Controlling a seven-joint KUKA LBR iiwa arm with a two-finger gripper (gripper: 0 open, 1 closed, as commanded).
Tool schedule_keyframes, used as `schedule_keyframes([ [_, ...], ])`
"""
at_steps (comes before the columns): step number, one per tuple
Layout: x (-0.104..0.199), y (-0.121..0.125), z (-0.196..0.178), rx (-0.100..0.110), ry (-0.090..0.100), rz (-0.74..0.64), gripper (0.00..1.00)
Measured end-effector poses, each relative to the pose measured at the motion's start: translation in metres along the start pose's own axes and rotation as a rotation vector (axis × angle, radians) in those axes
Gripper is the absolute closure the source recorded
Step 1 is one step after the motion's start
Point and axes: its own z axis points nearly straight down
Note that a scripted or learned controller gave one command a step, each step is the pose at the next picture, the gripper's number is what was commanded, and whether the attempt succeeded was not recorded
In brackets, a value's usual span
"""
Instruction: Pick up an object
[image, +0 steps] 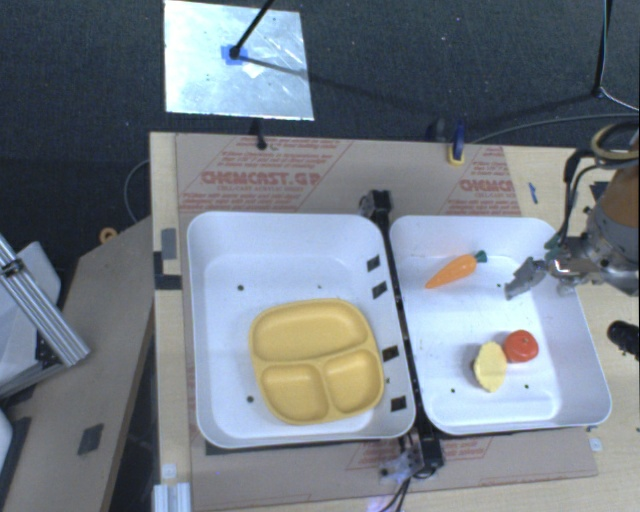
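Looking down on the desk, we see two shallow white bins set side by side. The left white bin carries a yellow plastic plate with three compartments, lying toward that bin's near edge.

The right white bin carries three small things. An orange toy carrot with a green top lies tilted near the bin's far edge, its green end pointing toward the arm. A small red round toy, tomato-like, sits toward the near right part of the bin, and a pale yellow lemon-shaped piece lies just beside it on its left, the two touching or nearly so; we cannot tell which.

The grey arm comes in over the right bin's right edge. Its jaws hang above the bin floor, to the right of the carrot and apart from it, and farther from us than the tomato. We see one grey finger slanting down and left; we cannot tell how far the jaws stand apart. Nothing shows between them.

A shiny metal sheet lies on the dark floor beyond the desk's far edge.
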Motion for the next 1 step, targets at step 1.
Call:
schedule_keyframes([
  [1, 0.0015, -0.0097, 0.0559, 0.002, 0.001, 0.000, 0.00],
])
